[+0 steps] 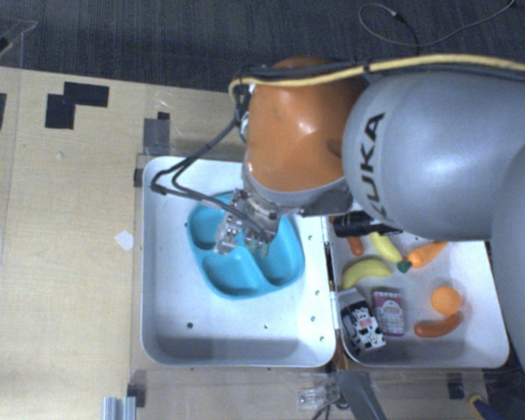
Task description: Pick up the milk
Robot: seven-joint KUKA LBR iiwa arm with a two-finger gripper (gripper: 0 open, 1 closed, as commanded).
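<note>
The arm (400, 142), grey with an orange band, is seen reaching in from the right and covering much of the upper part of the view. Its gripper (243, 232) is positioned over the left bin (162, 332), directly above a blue compartmented dish (277, 263) lying in that bin's upper middle. Whether the hand is released or clenched cannot be told; nothing is seen grasped in it. The milk (363, 326), a small carton with a black-and-white cow pattern, is found in the right bin (493, 348), at its lower left corner, close against the wall dividing the two bins. It is well apart from the gripper. A small maroon packet (389, 311) is noted just beside the milk, on its right. Further items are recorded in the right bin: a banana (366, 271), a second yellow piece (386, 249) above it, an orange carrot (426, 254), an orange fruit (446, 299), and an orange sausage-shaped piece (437, 326) below it. Dark cables (194, 161) are seen running from the wrist across the left bin's upper edge.
</note>
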